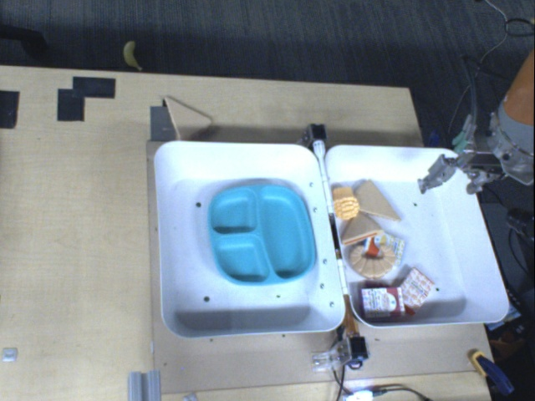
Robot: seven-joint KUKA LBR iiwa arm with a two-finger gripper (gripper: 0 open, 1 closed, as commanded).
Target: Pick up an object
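The gripper point(451, 172) hung at the right bin's point(489, 261) far right edge, fingers spread and holding nothing — well apart from the food packets point(378, 253) heaped against the divider, presumably awaiting a pick.

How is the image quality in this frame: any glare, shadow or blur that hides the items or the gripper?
Camera view: lighting is even and soft; the left bin shows a grey shadow along its near wall, no harsh glare. The blue tray is clear. The packets in the right bin are soft, their labels unreadable. The gripper at the right edge is small and blurred, its finger state unclear.
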